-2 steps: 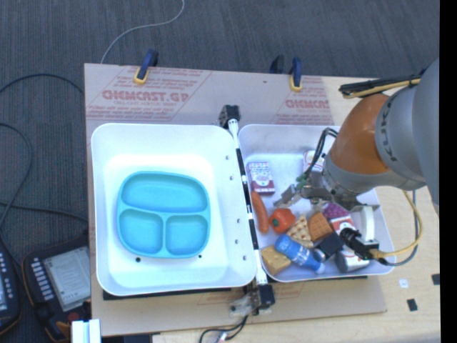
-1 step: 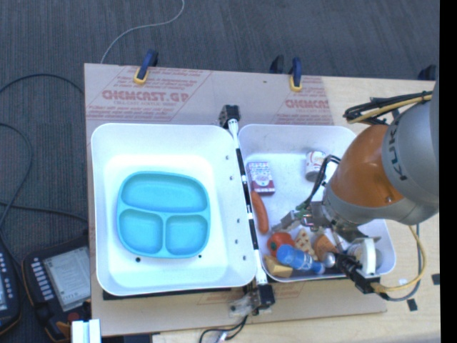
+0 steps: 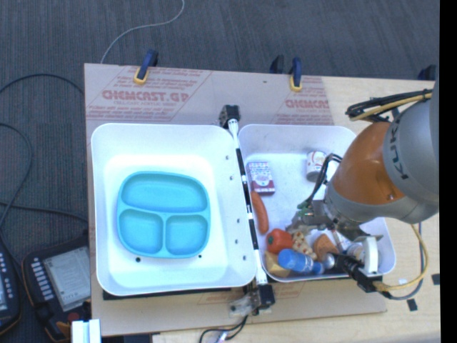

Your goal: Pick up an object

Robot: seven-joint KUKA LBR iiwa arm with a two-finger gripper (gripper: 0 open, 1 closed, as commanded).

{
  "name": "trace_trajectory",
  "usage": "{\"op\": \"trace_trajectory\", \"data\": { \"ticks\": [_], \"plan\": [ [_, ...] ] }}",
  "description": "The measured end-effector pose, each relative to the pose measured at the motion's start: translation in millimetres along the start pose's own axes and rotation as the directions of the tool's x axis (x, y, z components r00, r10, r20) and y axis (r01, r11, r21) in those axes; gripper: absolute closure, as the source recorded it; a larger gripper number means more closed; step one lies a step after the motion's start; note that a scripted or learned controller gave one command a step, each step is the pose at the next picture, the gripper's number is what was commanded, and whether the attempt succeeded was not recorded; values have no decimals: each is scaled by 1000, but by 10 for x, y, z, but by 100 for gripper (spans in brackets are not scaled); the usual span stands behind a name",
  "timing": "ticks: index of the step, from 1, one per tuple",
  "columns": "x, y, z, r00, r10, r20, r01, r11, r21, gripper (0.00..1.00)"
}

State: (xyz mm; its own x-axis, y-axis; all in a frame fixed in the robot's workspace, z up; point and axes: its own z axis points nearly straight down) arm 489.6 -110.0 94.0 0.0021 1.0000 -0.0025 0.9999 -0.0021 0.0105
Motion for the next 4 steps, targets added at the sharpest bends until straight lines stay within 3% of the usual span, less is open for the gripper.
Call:
{"op": "trace_trajectory", "data": {
  "ticks": [1,2,3,4],
  "plan": [
    [0,-2,1,1000,0,0,0,1000,1,0],
    [-1,1,-62,1000,0,-2,0,1000,5,100],
    [670,329,-1501,1000,-4,-1,4,1000,14,100],
    [1014,-39,-1537,1000,-3,-1,3,1000,16,100]
  ]
}}
